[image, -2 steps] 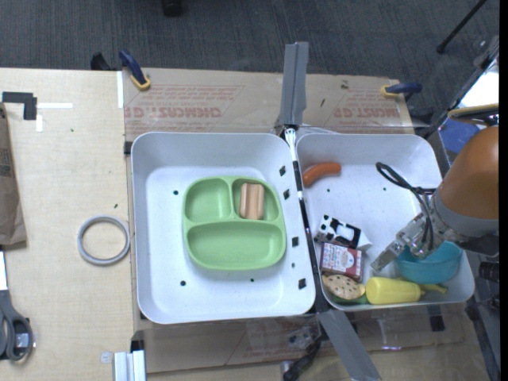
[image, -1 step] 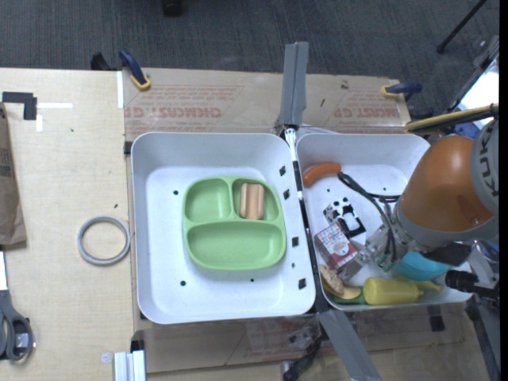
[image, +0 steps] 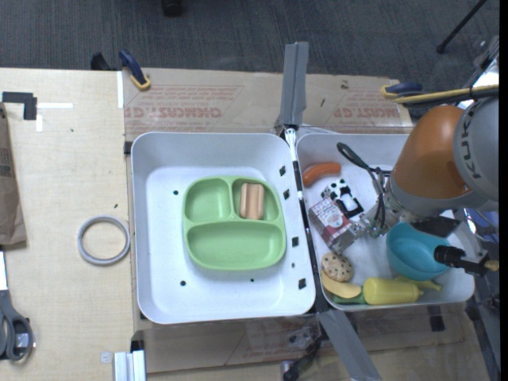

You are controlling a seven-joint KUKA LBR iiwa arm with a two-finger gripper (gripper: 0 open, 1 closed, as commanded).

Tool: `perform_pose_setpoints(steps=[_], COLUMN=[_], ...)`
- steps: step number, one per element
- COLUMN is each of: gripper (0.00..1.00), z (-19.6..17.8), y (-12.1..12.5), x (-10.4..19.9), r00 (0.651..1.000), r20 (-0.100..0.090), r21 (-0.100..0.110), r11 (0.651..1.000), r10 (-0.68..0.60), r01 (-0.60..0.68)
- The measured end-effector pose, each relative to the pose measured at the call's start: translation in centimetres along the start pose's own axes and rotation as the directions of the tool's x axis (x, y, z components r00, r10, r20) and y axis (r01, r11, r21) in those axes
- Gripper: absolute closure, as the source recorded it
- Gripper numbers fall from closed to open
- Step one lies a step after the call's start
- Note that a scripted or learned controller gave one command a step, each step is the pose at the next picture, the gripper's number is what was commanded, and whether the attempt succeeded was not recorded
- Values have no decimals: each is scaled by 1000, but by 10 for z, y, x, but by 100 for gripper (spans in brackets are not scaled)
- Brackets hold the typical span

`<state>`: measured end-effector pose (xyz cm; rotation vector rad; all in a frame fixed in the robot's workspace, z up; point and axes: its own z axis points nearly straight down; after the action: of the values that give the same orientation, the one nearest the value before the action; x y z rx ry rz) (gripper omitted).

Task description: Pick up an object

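Nearby, yellow bottle (image: 390, 291) on its side, lengthwise left-right.

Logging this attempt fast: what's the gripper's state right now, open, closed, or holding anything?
Gripper: cannot be told; it sits low in the right bin beside the blue bowl.

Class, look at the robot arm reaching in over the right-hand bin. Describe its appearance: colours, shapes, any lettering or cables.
The arm is bulky and rounded, with a grey casing and a broad orange band above the wrist. Dark letters, partly cut off, mark the grey shell near the frame's edge. Dark, thin cables and metal parts hang below the band towards the gripper, which is small and dark.
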<state>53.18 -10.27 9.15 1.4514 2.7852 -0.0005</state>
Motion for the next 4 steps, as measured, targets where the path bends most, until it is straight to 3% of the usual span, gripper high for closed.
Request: perform_pose_setpoints(steps=[1,2,3,4], gripper=[0,100,100,100], z=[-2,-12,-100,-99], y=[47,47,104,172], x=[-29,-30,-8,25], r00=[996,996,968,959], r20=[0,3,1,1], r21=[1,2,1,7], r11=[996,996,968,959], r10=[86,85,253,284], r01=[-86,-85,-253,-284])
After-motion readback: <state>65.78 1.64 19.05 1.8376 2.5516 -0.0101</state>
